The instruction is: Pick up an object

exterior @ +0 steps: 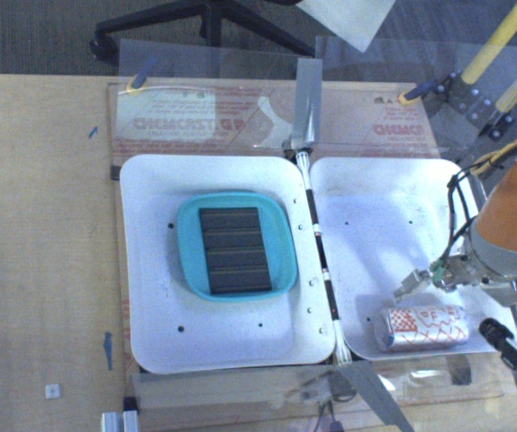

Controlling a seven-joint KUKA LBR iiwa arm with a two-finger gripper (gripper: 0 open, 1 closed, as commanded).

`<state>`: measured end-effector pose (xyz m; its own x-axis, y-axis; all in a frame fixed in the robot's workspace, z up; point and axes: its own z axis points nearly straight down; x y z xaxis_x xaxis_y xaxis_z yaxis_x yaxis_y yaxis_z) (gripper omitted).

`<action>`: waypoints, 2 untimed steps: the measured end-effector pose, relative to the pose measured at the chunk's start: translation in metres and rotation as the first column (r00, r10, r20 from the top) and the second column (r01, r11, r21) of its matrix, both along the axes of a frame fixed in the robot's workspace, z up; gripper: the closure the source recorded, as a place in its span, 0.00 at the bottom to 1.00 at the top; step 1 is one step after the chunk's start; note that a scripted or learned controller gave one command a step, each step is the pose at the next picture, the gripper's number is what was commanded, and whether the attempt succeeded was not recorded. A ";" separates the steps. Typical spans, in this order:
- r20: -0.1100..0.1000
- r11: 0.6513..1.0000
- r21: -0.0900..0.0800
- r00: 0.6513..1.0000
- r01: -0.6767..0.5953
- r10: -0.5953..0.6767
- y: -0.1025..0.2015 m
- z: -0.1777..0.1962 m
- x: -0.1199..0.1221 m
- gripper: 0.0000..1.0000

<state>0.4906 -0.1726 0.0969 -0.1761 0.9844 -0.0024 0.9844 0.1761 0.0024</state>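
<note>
A red-and-white patterned can [425, 325] lies on its side near the front edge of the right bin [376, 214]. My gripper [446, 280] hangs at that bin's right side, just above and behind the can, under the arm's orange band [512, 210]. Nothing shows as held by it. In the left bin [150, 313] rests a teal square dish [236, 246] with a dark grey ridged block [234, 250] lying in it.
A raised divider [317, 250] runs between the two bins. Behind the bins stand a clear panel and a grey upright bracket [307, 106]. Wooden bench top spreads to the left. Cables loop beside the arm at the right.
</note>
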 end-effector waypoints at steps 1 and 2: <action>0.000 0.991 0.000 0.991 -0.131 0.131 0.017 0.033 -0.011 0.00; 0.024 0.886 -0.020 0.886 -0.463 0.464 0.060 0.033 -0.001 0.00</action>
<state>0.4892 -0.1124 0.1297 -0.6119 0.7905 -0.0260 0.7902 0.6124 0.0229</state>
